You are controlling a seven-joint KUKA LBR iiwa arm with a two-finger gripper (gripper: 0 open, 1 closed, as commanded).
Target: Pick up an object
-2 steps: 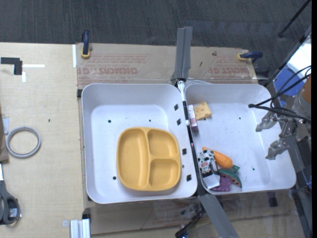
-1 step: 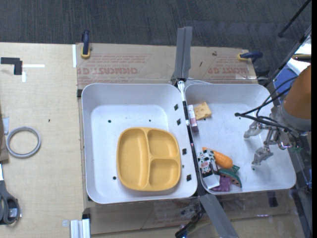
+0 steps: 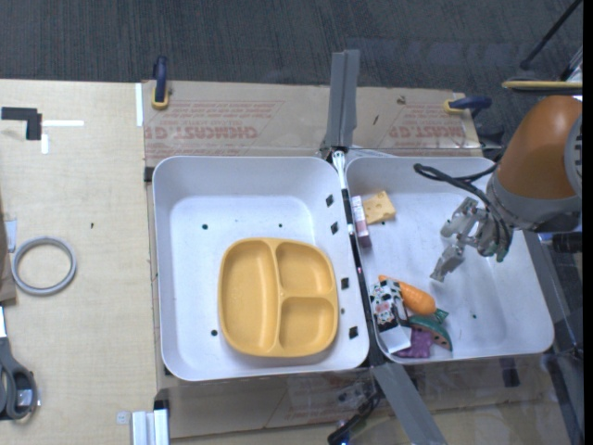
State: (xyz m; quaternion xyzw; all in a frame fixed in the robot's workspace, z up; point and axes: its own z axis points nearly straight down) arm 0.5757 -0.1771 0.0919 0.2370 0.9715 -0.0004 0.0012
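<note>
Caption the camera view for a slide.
Gripper hovers in the right bin, apart from the toy carrot; yellow divided plate sits in the left bin.

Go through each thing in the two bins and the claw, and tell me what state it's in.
Yellow divided plate: upright, flat in the left bin, compartments bare.
Cheese wedge: lying loose in the right bin.
Toy carrot: lying on its side among small items.
Claw: above the right bin floor, holding nothing.
</note>
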